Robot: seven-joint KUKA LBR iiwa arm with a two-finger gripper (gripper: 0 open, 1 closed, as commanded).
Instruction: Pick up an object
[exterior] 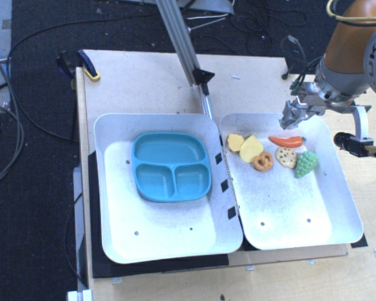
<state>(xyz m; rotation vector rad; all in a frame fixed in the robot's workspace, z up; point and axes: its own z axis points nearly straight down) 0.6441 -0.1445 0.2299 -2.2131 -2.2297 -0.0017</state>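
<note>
We see two shallow white bins side by side on a pale surface [150, 80]. The left bin [113, 231] holds a blue divided plate [172, 167] with three compartments, lying flat toward the upper middle of that bin.

The right bin [301, 224] carries a small cluster of toy food in its upper part. From nine o'clock to three o'clock across the cluster we find two yellow pieces [245, 147] touching each other, a brown pretzel [262, 162] just below them at about five o'clock, a round speckled cracker [286, 157] beside the pretzel, and a green bunch of grapes [306, 163] at the three o'clock end, touching the cracker. An orange-red carrot [286, 141] lies flat at twelve o'clock of the cracker, just above it.

The grey arm with its orange band [356, 24] reaches in from the two o'clock corner of the view. Its hand [292, 119] hangs at the far rim of the right bin, at twelve o'clock of the carrot and near it. We see nothing between its fingers; whether they stand apart or together we cannot tell from this angle.

A grey metal pole [178, 30] slants down from twelve o'clock to the gap between the bins.
</note>
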